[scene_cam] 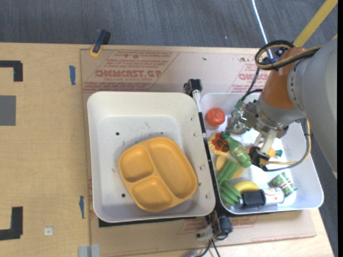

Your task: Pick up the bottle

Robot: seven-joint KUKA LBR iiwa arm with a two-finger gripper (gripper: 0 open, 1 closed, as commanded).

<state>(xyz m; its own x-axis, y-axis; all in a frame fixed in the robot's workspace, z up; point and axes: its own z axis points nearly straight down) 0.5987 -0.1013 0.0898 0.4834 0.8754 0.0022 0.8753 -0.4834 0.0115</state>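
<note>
Yellow plate (157, 173) in left bin (102, 143); green bottle (237, 151), tomato (215, 116) in right bin (305, 181).

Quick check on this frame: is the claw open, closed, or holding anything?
Claw: cannot be told. It is over the right bin, close by the green bottle.

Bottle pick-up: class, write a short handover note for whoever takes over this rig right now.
Pincer: above the right bin, beside the tomato; no bottle seen in it.
Green bottle: lying in the right bin among toy food, just nearer the camera than the pincer.
Done: arm brought over the right bin.
Left: grasp the green bottle and lift it.
</note>
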